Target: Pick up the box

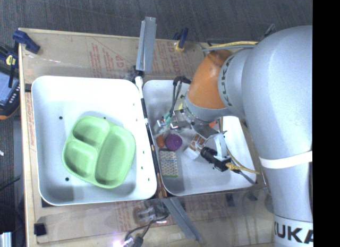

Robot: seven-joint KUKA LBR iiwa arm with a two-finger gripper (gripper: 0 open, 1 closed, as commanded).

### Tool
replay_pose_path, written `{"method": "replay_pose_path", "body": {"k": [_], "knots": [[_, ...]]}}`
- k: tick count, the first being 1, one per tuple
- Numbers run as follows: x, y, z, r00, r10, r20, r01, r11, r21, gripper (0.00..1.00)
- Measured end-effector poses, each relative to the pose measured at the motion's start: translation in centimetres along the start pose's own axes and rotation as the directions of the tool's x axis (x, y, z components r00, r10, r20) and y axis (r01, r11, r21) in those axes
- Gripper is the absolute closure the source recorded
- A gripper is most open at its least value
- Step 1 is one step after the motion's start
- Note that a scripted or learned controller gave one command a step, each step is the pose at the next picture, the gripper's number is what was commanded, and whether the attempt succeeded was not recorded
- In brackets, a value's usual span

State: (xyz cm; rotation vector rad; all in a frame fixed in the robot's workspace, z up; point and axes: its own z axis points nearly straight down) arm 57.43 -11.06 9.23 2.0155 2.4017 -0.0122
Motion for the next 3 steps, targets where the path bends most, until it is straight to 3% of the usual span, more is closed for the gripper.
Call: {"method": "replay_pose_path", "body": {"k": [1, 2, 3], "knots": [[-6.9, -6.2, -5.5, 0.997, -0.075, -0.010, 0.075, 0.997, -0.001, 0.00], [-3.7, -5.4, -1.2, 1.000, 0.021, 0.010, -0.021, 0.999, -0.025, 0.00], [-1.1, -8.5, -1.3, 1.000, 0.009, 0.011, -0.009, 0.999, -0.037, 0.00]]}}
